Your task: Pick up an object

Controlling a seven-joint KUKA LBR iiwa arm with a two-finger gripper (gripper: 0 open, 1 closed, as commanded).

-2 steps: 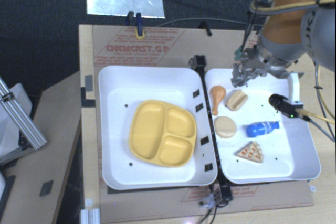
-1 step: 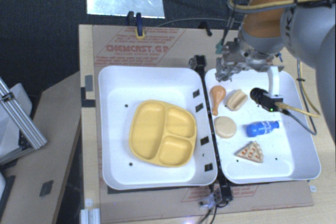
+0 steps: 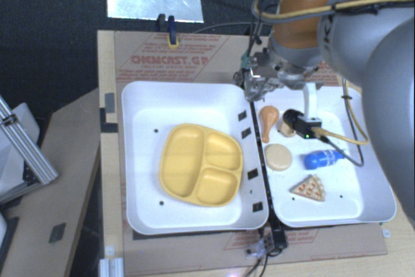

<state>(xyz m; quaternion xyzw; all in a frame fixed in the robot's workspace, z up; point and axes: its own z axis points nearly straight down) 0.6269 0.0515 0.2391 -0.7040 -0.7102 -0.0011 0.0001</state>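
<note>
There are two white bins: the left bin [image 3: 139,139] and the right bin [image 3: 363,204]. The left bin holds one yellow divided plate [image 3: 201,164], which has three compartments. The right bin holds four small things: one tan drumstick toy [image 3: 267,120], one round beige disc [image 3: 279,157], one blue bottle [image 3: 323,158] and one pizza slice toy [image 3: 309,189].

The divided plate [image 3: 201,164] is yellow. At three o'clock from it, the bottle [image 3: 323,158] is blue and the pizza slice [image 3: 309,189] orange with red spots.
</note>
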